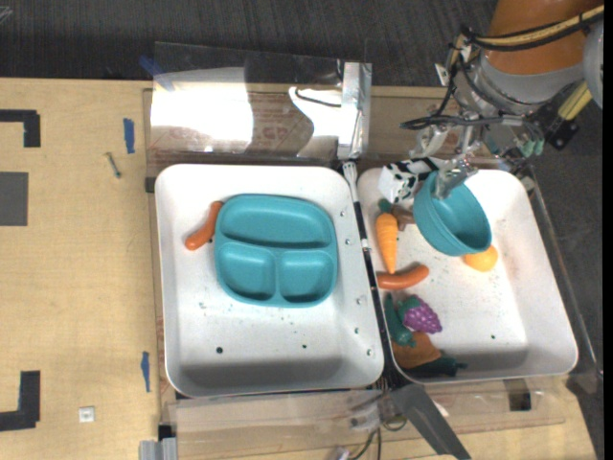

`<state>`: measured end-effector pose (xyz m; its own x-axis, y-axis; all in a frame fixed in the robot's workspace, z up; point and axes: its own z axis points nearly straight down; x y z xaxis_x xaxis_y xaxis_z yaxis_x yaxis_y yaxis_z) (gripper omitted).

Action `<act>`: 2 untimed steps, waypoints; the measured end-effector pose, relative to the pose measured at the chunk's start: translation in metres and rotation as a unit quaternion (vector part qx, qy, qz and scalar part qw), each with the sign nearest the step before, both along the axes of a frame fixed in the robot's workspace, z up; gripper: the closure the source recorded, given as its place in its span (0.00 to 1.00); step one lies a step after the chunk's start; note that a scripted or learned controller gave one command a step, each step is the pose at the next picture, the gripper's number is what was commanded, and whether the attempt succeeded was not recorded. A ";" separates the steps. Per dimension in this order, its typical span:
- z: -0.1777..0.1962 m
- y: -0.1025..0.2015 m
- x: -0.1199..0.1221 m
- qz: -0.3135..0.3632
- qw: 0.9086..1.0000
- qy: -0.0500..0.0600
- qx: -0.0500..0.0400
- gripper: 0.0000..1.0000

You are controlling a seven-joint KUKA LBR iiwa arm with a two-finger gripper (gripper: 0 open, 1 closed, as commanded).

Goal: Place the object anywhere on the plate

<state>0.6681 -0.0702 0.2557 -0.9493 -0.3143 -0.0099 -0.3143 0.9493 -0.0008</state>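
Bench: a pale wooden top (pixel 67 257) with black corner marks and blue tape tabs, dark floor beyond; two shallow white bins sit side by side.
Left bin (pixel 182 333): holds the teal plate (pixel 278 249), a three-compartment tray lying flat near the bin's middle, all compartments bare. An orange sausage-shaped toy (pixel 202 226) lies against the plate's left rim.
Right bin (pixel 536 324): along its left wall, from far to near, a black-and-white toy (pixel 400 180), a carrot (pixel 386 241), a second sausage (pixel 403 277), purple grapes (pixel 420 315) and a brown piece (pixel 418 353).
Object: a teal bowl (pixel 457 220), tilted with its opening facing the camera, in the far part of the right bin and apparently raised off the floor. A yellow-orange item (pixel 481 258) sits just below its lower edge.
Gripper (pixel 458 172): closed on the bowl's upper rim, one finger visibly down inside the wall.
Handling: the bowl looks like rigid, light, smooth plastic, not fragile. A thin rim pinched at one point lets it swing and slip, so the hold is probably marginal; a deep bite over the wall is the sensible place.
Stage: judged as transfer pending, the plate lying well apart to the left.
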 end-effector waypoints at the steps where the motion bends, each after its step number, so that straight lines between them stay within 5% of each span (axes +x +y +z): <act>1: 0.001 0.000 0.000 0.000 1.000 -0.001 0.000 0.00; 2: -0.071 0.086 -0.154 -0.056 0.998 0.005 0.001 0.00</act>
